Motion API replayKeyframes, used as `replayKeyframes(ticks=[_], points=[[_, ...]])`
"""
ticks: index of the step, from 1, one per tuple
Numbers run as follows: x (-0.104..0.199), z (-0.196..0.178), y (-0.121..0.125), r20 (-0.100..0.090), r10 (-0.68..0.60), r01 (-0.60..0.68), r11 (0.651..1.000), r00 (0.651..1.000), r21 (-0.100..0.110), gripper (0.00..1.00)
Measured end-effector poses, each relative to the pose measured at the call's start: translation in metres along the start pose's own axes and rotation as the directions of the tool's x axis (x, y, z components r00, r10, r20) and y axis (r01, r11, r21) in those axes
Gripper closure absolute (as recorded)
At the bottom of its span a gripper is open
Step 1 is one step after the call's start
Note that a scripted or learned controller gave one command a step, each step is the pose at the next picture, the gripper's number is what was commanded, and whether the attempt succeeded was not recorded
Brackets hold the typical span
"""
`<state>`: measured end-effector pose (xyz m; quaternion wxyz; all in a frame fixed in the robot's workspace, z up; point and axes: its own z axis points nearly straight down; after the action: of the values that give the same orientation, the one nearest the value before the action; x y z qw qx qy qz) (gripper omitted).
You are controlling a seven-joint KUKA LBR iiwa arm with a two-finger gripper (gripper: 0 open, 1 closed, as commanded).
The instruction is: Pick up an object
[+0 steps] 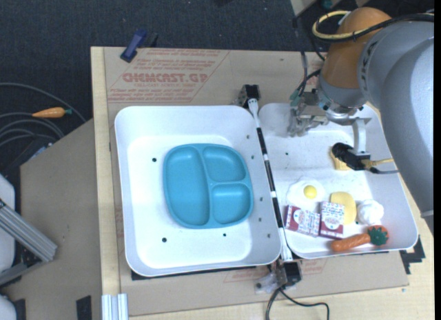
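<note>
Nearest the lens looms my grey arm (406, 91), reaching in from the right with its orange band (348, 43) above the wrist. Under it spreads the bench (179, 77), covered by a sheet printed in red letters. Two white bins stand on it side by side, their inner rims touching. In the left bin (138, 125) lies a blue plate (207, 184) with three compartments, flat and about central. The right bin (289, 163) is partly hidden by my arm. My pincer (307, 124) hangs over its far end, above bare white floor, and I cannot tell whether it is parted or clenched; I see nothing caught in it. The things I could pick up lie clustered at the near end of that bin, well apart from my pincer. An egg (306, 192), fried, lies closest to the bins' shared edge. Just nearer than it, two red-and-white cartons, left carton (302, 220) and right carton (332, 217), lie touching each other. Behind the right one sits a yellow piece (346, 203). At the near rim rests a carrot (350, 243), its green top pointing right, and beside the yellow piece sits a small white lump (371, 210).
</note>
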<state>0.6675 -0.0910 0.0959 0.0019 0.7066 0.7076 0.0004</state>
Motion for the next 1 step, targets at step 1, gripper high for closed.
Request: replayKeyframes(ticks=[1], points=[[0.0001, 0.0004, -0.0002, 0.000, 0.000, 0.000, 1.000, 1.000, 0.001, 0.00]])
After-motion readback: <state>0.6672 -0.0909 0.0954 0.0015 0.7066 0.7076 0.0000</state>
